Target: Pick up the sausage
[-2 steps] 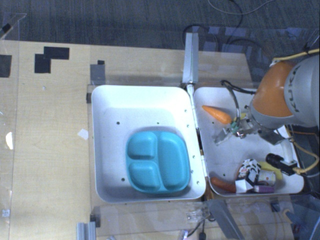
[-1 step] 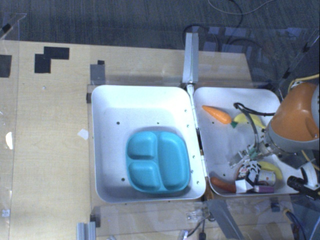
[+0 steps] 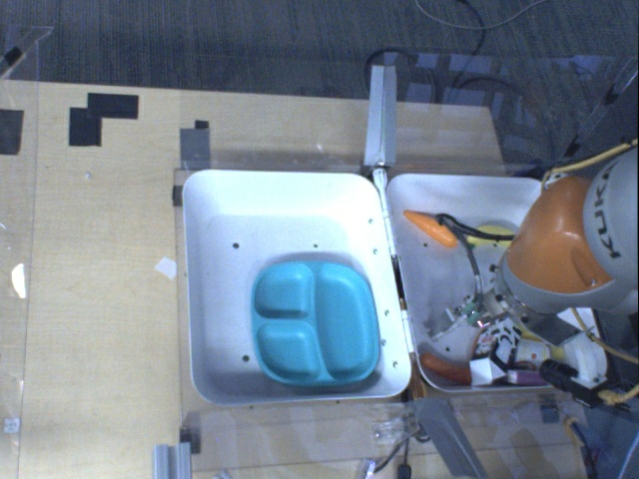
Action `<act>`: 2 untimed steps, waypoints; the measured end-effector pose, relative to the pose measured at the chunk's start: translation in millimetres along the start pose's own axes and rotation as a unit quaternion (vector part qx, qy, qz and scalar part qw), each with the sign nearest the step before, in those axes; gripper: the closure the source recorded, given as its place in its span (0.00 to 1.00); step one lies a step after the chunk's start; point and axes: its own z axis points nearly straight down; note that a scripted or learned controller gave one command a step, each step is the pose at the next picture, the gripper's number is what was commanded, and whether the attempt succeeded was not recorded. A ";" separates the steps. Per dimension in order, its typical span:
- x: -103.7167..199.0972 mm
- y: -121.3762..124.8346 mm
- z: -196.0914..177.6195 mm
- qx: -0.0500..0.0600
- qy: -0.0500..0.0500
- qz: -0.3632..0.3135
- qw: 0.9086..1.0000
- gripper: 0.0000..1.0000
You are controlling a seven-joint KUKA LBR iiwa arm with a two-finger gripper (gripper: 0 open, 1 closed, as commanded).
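Note:
The sausage [image 3: 444, 369], a reddish-brown link, lies along the front wall of the right bin [image 3: 424, 287], near its front left corner. My gripper [image 3: 489, 335] is low in that bin, just right of and slightly behind the sausage, with its head partly over the sausage's right end. The arm's orange band [image 3: 559, 239] covers the bin's right half.
An orange carrot [image 3: 429, 228] lies at the back left of the right bin, with a yellow item [image 3: 495, 233] beside it under a black cable. The left bin [image 3: 210, 267] holds a blue compartment tray [image 3: 316, 320]. A metal divider post [image 3: 380, 118] stands behind the bins.

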 end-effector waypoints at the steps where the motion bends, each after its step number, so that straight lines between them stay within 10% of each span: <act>1: -0.4 3.7 -12.0 -0.004 -0.001 -0.001 1.000 1.00; 2: -59.1 -26.1 -40.3 0.005 0.003 0.089 0.996 1.00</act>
